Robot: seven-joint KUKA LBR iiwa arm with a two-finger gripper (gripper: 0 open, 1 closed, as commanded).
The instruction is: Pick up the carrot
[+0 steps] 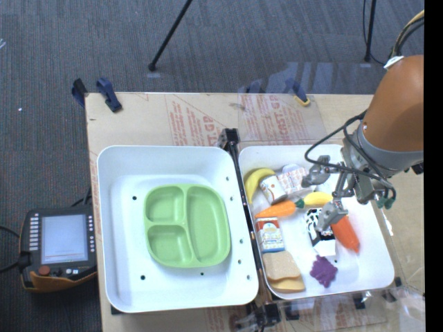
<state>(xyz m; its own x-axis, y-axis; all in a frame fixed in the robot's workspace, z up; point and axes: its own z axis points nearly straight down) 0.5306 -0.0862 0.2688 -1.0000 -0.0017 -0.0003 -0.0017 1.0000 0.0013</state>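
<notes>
A carrot (277, 209), orange with a green stub at its right end, lies across the middle of the right bin (377, 254), below the banana. My gripper (333, 211) hangs over the bin's right half, well to the right of that carrot. A second orange, tapered piece (345, 233) sits directly under the gripper, with its upper end touching the gripper's tip. Whether that piece is gripped is hidden by the wrist.
The right bin also holds a banana (257, 178), a small carton (287, 182), a yellow piece (317, 199), a box (271, 235), a sandwich (284, 271), a purple bunch (322, 270) and a black-and-white item (319, 225). The left bin (118, 254) holds a green divided plate (187, 225).
</notes>
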